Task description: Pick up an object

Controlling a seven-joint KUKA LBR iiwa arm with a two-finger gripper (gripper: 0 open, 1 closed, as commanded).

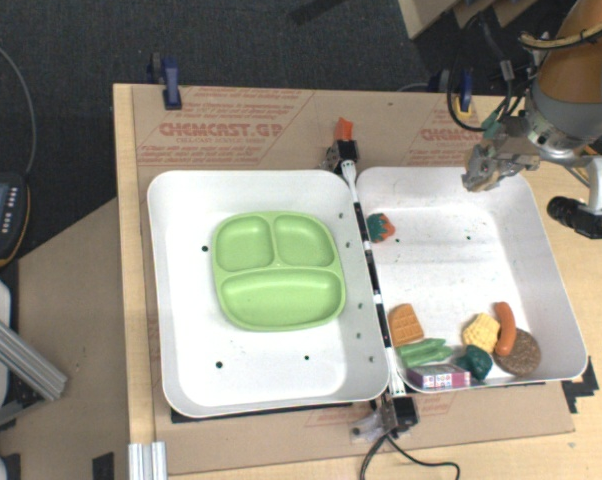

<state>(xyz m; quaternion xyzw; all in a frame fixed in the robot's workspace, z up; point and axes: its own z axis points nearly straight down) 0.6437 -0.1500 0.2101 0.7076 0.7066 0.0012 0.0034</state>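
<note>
Currently, the pincer is being held over the far rim of the right bin, near its far left corner; whether it is wide or narrow cannot be told, and nothing is being seen between its tips. Toy foods are being kept in the right bin: a small green and orange piece is lying against the left wall, well apart from the rest. Along the near edge, a waffle, a green pea pod, a purple box, a yellow piece, an orange carrot and a brown cookie are being crowded together. A green divided plate is being carried by the left bin on the desk.
</note>
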